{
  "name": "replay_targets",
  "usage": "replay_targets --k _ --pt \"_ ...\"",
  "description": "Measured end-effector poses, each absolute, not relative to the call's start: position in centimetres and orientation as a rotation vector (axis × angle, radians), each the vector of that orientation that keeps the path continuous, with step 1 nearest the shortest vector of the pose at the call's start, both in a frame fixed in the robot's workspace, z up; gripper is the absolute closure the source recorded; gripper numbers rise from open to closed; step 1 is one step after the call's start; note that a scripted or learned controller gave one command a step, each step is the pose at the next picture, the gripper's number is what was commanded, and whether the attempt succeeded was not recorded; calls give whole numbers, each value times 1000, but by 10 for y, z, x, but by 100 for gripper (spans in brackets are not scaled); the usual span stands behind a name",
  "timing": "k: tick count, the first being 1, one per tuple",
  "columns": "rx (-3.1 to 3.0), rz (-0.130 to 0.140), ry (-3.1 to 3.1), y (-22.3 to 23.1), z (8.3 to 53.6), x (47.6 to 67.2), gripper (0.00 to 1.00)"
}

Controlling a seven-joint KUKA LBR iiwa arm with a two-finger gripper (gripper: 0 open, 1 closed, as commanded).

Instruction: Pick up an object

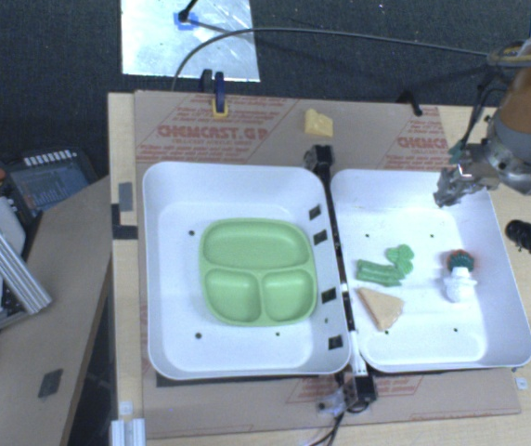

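**Hovering over the right bin's far corner**

Spanning the bench, two shallow white bins sit side by side on brown board. At nine o'clock, the left bin [168,193] holds a light green divided plate [254,272], flat and near its centre. At three o'clock, the right bin [414,207] carries the loose pieces. Reaching in from two o'clock, the grey arm [525,110] hangs its gripper [451,189] above the right bin's far right corner, well apart from every piece; whether it is released or clenched cannot be told, and nothing shows in its grip. A green toy [386,266] lies mid-bin, a tan wedge [381,307] just beside it at six o'clock, and a small white figure [458,277] at three o'clock of both.
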State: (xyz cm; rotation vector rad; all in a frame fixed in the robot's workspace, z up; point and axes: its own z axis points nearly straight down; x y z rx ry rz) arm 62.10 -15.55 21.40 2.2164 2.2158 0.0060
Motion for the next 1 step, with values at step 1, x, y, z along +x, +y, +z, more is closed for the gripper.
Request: replay_targets --k 1 --pt "2214 5 2222 -156 246 622 100"
